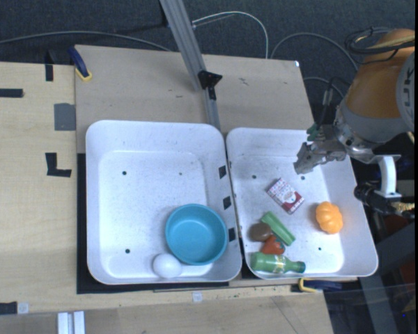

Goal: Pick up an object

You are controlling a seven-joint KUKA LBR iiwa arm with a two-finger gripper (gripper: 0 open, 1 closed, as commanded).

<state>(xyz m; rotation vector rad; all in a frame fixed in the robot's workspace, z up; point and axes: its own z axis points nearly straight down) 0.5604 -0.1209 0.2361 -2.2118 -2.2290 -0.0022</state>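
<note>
From the camera fixed above, the pale wooden worktop (28, 186) carried two shallow white plastic bins side by side. The left bin (125, 152) held a round blue plastic bowl (195, 233) near its front right corner, with a small white ball (167, 264) touching the bowl's front left edge.

The right bin (348, 249) held the rest. A small red-and-white printed carton (285, 195) lay tilted near the bin's middle. To its right, apart from it, sat a round orange fruit-shaped toy (329, 217). Toward the front left of that bin lay a cluster: a green stick-shaped piece (277, 228) lying aslant, a brown lump (259, 232) just beside its left end, a small red piece (272, 245) below them, and a green bottle-shaped toy (277, 263) lying on its side against the front wall.

The grey arm with its orange band (380, 82) reached in from the right, and its claw (311, 157) hung over the back right part of the right bin, above and right of the carton. Nothing showed between its fingers; whether they were spread or pressed together could not be told.
</note>
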